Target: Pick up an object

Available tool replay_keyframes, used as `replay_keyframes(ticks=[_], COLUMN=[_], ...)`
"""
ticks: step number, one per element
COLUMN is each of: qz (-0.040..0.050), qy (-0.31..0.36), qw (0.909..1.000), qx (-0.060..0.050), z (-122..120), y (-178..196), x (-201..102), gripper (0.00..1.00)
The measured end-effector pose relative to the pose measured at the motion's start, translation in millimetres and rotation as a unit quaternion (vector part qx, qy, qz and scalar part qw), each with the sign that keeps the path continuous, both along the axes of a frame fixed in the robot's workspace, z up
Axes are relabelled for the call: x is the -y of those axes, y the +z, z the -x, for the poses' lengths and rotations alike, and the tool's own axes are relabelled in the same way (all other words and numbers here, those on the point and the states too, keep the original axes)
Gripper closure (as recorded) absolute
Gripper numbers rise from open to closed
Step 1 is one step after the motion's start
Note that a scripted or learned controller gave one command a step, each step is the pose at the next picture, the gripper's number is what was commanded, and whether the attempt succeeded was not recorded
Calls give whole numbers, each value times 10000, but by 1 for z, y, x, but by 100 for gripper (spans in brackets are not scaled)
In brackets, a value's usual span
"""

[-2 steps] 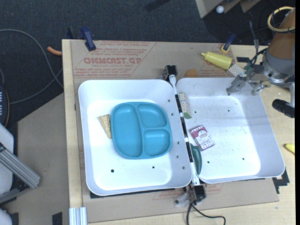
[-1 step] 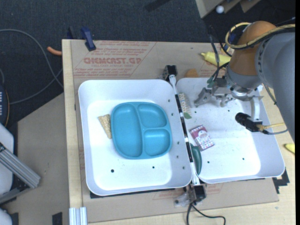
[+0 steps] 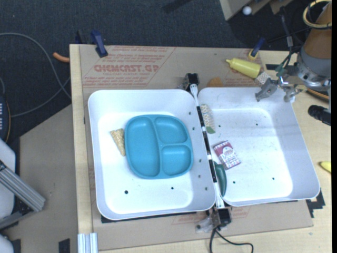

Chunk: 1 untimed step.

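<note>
while the pincer (image 3: 277, 87) hangs spread, the red packet (image 3: 227, 154) lies well apart.

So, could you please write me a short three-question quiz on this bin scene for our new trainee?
1. True or false: the blue divided plate lies in the left bin.
2. Which thing lies flat on the right bin's floor? A) the red and white packet B) the yellow bottle C) a blue clamp
3. Fill in: the gripper hangs over the right bin's ____ rim.

Key: 1 true; 2 A; 3 far.
</note>
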<state>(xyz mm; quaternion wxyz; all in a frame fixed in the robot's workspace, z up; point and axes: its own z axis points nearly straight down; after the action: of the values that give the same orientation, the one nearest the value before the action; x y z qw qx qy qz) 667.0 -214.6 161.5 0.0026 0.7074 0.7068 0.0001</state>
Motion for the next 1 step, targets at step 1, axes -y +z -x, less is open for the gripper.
replay_keyframes(ticks=[1], qz=[-27], qy=[15], qw=[10000], qx=[-33], z=[1], y=[-78], x=[-82], gripper=[0])
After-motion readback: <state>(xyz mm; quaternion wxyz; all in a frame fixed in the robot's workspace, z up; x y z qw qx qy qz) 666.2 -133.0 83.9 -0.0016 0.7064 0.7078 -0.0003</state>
